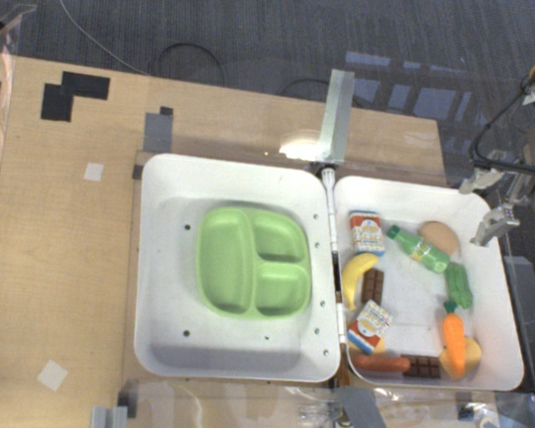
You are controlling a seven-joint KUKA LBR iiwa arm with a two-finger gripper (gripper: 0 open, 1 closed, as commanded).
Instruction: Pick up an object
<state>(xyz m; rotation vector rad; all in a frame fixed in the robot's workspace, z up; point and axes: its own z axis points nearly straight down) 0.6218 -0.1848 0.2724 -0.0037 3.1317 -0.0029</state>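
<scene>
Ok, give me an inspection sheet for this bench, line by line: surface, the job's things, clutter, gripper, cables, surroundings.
Surface: wooden bench bearing a left bin and a right bin, side by side.
Job's things: the right bin holds a banana, a green bottle, a carrot, a sausage, two small cartons, chocolate bars, a bun and a green vegetable.
Clutter: green divided tray in the left bin.
Gripper: gripper above the right bin's far right corner, nothing seen between the jaws.
Cables: thin cable on the floor; dark cables near the arm.
Surroundings: grey carpet; black tape marks on the bench.
</scene>
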